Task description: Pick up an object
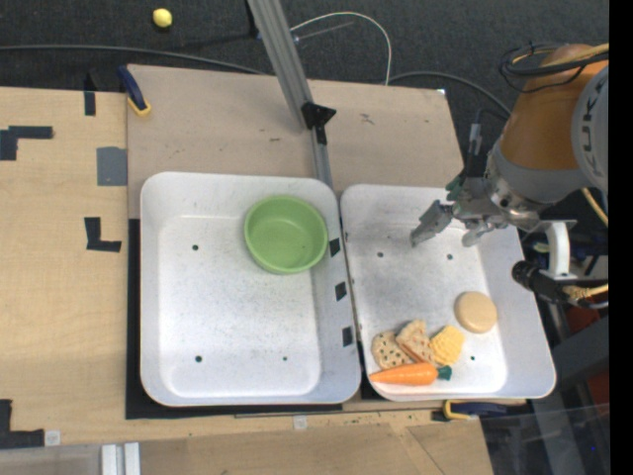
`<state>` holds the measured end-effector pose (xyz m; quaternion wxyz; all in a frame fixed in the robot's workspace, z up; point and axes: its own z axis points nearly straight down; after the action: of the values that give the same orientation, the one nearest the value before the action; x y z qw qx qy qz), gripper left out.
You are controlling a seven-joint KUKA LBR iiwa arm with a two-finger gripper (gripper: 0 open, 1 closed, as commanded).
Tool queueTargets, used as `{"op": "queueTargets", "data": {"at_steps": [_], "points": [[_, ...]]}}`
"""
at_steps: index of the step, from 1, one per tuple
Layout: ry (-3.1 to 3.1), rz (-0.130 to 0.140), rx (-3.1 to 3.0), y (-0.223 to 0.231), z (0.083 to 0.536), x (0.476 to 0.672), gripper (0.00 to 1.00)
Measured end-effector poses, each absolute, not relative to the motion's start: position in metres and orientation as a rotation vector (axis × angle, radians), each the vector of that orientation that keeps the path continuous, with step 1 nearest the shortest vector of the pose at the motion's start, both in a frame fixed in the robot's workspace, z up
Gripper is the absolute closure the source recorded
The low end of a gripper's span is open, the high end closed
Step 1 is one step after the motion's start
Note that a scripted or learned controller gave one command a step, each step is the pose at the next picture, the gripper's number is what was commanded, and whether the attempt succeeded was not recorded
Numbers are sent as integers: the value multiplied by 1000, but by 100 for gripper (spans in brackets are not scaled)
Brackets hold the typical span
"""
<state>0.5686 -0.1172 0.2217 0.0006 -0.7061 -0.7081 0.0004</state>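
since its fingers stand spread with nothing between them, the gripper [450, 226] hangs over bare bin floor, the food pile [420, 349] lying well below the fingertips, likely the pick target.

Green bowl [286, 233]: round, upright, mouth open upward, in the left bin, toward its far right part. Tan round bun [477, 313]: flat in the right bin, near the right wall. Yellow ridged piece [447, 344]: just beside and below the bun. Two brown waffle-like crackers [404, 345]: touching each other, left of the yellow piece. Orange carrot [406, 374]: lying lengthwise along the near wall, green tip pointing right, just below the crackers.
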Motion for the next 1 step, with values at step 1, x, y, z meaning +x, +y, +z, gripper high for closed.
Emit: {"op": "queueTargets", "data": {"at_steps": [1], "points": [[-2223, 1, -2218, -117, 222, 569, 0]]}}
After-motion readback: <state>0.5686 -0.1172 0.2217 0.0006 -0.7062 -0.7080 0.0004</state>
